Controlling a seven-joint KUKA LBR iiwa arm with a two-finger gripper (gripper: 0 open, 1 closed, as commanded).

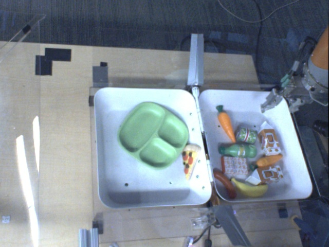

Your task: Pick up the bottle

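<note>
The bottle [238,150] is green with a darker cap and lies on its side in the middle of the right bin [300,153], cap pointing left. A green can [246,135] touches it from behind, and a red-checked waffle piece [235,165] lies just in front. My gripper [281,105] hovers over the bin's far right corner, well behind and to the right of the bottle. It is open, its two grey fingers spread apart with nothing between them.
The right bin also holds a carrot [224,123], a second carrot [268,161], a banana [250,188], a hot dog [225,183] and small snack packs [270,141]. The left bin [110,179] holds a green divided plate [153,134] and a pizza slice [189,160].
</note>
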